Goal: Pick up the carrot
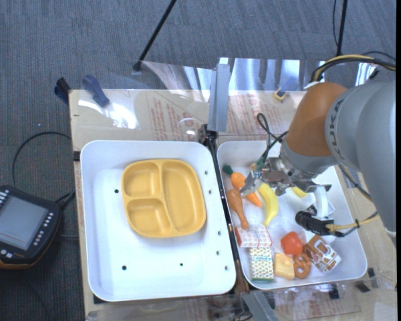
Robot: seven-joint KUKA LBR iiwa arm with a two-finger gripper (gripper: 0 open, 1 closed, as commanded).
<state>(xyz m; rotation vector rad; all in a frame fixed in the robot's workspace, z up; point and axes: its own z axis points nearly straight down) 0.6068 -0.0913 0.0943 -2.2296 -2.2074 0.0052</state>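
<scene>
Yellow divided plate (164, 197) in the left bin (100, 246) (banana (270, 204), tomato (292, 243) right).

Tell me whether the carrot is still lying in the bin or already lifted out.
Lying in the right bin. The carrot rests among the toy foods beside the banana, with the end effector right at it; whether it grips is unclear.
</scene>
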